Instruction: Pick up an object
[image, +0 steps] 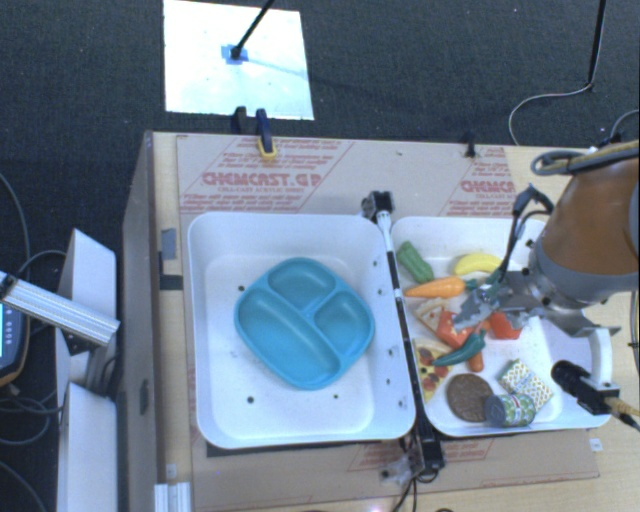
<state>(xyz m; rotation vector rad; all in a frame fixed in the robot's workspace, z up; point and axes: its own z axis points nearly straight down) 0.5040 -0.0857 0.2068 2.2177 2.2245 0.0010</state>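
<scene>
My gripper (478, 312) hangs low over the middle of the right bin (575, 425), coming in from the right. Its tips sit just above a red toy piece (450, 327) and a green pepper-like piece (463, 351). Around them lie an orange carrot (434, 288), a yellow banana (477, 264), a green pickle (415, 262), a pizza slice (430, 316), a brown cookie (467, 397) and a patterned can (510, 408). Nothing is visibly held between the fingers.
The left bin (225, 240) holds a blue divided plate (303, 322). A metal divider bar (393, 290) runs between the bins. A patterned square block (526, 382) lies near the right bin's front. The arm's black fitting (578, 386) overhangs the right bin's front right corner.
</scene>
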